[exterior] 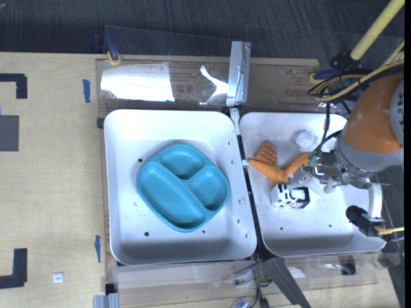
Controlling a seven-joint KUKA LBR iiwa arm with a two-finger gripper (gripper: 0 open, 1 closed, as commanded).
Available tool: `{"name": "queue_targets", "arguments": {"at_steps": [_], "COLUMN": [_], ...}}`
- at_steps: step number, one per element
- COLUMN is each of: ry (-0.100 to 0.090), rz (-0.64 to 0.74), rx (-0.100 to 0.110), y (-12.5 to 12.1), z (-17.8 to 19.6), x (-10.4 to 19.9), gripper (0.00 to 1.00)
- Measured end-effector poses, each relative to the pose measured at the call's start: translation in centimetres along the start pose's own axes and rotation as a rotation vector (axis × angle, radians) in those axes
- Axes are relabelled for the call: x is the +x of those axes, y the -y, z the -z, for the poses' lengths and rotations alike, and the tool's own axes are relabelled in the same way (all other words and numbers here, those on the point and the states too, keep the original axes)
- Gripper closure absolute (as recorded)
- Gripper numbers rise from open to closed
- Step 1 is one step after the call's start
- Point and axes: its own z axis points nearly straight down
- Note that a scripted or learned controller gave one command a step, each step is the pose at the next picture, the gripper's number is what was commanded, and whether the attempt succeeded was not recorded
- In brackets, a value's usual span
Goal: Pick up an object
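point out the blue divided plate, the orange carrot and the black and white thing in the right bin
blue divided plate [183,186]: camera view, on the ridge between its compartments.
orange carrot [273,170]: camera view, on the middle of its body.
black and white thing [292,196]: camera view, on its middle.

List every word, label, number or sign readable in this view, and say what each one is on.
No text can be read.
Cardboard panel behind the bins: faint reddish print, too blurred and glared to read.
Black-and-white object in the right bin: dark markings, too small to read.
Small white square on the bench: a mark, too small to read.
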Motion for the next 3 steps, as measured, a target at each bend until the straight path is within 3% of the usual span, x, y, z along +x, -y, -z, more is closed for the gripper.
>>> {"name": "queue_targets", "arguments": {"at_steps": [1,2,3], "ry": [0.002,0.002,0.0], "rz": [-0.003,-0.004,-0.033], "rx": [-0.034,-0.024,-0.006], "y": [-5.7,-8.0,-13.3], "z": [-3.3,-4.5,-5.2], "x": [1.8,3.0,3.1], "gripper": [0.0,0.0,0.0]}}
